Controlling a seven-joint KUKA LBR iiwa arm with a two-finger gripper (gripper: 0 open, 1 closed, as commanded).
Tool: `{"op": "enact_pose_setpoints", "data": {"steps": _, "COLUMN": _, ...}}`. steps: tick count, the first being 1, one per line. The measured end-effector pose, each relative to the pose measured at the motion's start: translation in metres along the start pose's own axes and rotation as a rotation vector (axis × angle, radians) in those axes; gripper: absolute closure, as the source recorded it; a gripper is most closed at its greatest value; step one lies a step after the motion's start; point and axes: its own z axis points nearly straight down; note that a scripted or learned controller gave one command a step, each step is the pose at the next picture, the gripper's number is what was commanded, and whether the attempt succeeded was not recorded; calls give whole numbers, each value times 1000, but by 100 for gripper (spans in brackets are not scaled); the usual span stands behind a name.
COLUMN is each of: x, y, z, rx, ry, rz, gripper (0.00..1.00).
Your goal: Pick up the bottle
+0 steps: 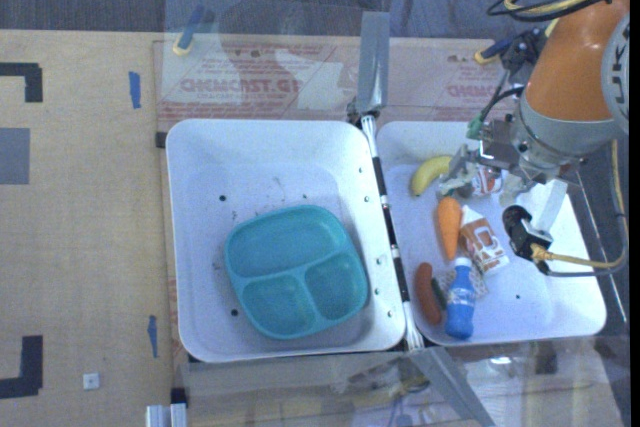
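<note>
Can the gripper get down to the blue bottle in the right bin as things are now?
Probably yes. The bottle lies uncovered at the near end of the right bin, open from above, though a sausage and packet crowd its sides. The gripper sits above the bin's far end.

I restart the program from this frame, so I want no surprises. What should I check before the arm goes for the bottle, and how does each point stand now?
1. Bottle in view in the right bin: ok.
2. Bottle uncovered from above: ok.
3. Room around it: not ok; a sausage lies on its left and a packet touches its top end.
4. Hand over the bottle: not ok; it sits at the bin's far end, near the banana.
5. Hand free of any load: cannot tell.
6. Carrot on the way from hand to bottle: not ok.
</note>
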Motion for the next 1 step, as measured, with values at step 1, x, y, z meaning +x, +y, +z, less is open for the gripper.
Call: {"op": "enact_pose_setpoints", "data": {"steps": 1, "x": -20, "y": -68, "z": 35, "rx": 3, "ry": 0, "rz": -4, "gripper": 0}}
